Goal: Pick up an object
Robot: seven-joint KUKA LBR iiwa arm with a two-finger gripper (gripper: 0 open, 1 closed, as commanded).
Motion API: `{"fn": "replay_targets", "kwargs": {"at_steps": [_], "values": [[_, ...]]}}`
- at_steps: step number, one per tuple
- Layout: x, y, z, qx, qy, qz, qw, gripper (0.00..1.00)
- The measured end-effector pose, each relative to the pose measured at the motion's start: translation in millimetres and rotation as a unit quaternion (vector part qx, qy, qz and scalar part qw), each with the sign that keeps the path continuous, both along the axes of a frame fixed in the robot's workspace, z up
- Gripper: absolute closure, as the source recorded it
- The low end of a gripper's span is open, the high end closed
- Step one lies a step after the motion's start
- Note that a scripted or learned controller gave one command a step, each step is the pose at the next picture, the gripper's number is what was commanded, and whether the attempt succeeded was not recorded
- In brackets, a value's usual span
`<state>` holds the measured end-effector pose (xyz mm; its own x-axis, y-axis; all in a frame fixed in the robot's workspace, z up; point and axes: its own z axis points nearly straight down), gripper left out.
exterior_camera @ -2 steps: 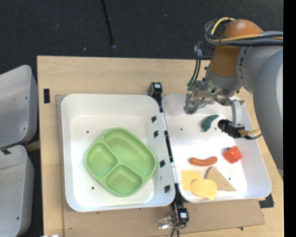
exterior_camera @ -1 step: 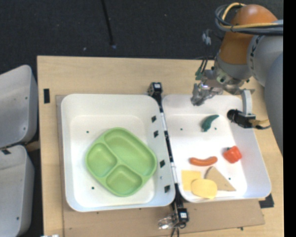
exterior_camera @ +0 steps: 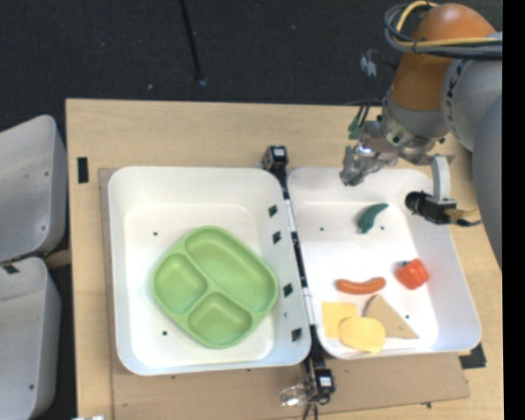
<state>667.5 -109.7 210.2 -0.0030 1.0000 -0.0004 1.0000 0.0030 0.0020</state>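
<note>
While hovering at the 12 o'clock edge of the shallow white right-hand bin (exterior_camera: 446,274), the grey two-finger gripper (exterior_camera: 357,171) is carrying nothing; how far it is open I cannot tell. A small dark green curved toy pepper (exterior_camera: 371,216) is lying just below it toward 5 o'clock. Further toward 6 o'clock an orange sausage (exterior_camera: 360,284), a red pepper (exterior_camera: 411,274) and 3 flat yellow and tan pieces (exterior_camera: 365,322) are sitting close together. Judging from the slant, a descent risks clipping the bin wall or nudging the green piece aside, since it is resting loose near that rim
</note>
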Motion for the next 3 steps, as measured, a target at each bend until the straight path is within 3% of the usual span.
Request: {"fn": "replay_targets", "kwargs": {"at_steps": [3], "values": [[-90,142,23,0.0014,0.001,0.002,1.0,1.0]]}}
